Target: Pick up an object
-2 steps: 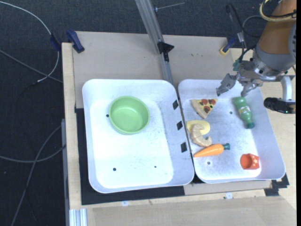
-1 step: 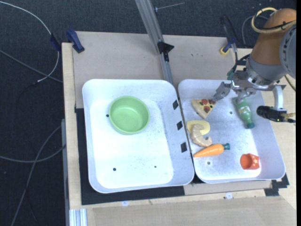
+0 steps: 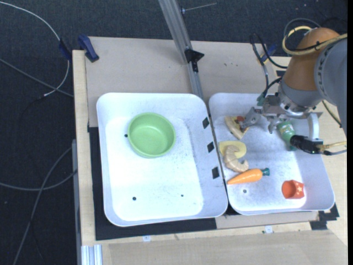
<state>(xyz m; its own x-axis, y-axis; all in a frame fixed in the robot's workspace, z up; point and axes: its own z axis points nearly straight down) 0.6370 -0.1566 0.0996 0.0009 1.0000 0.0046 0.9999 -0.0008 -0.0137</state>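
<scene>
My gripper (image 3: pixel 260 122) hangs low over the back of the right bin (image 3: pixel 317 170), its two fingers spread with only bare bin floor between them. A tan wedge-shaped slice (image 3: pixel 236 127) lies just left of the left finger. A small green bottle-like item (image 3: pixel 286 131) lies close to the right of the gripper. Nearer the front are a pale yellow and tan curved piece (image 3: pixel 234 154), an orange carrot (image 3: pixel 246 176) with a green tip, and a small red-orange object (image 3: pixel 292 189).
A green bowl (image 3: pixel 151 134) sits in the left bin (image 3: pixel 165 197). A slanted metal pole (image 3: pixel 177 21) comes down to the back edge between the bins. Cables (image 3: pixel 309 143) trail from the arm across the right bin's right side.
</scene>
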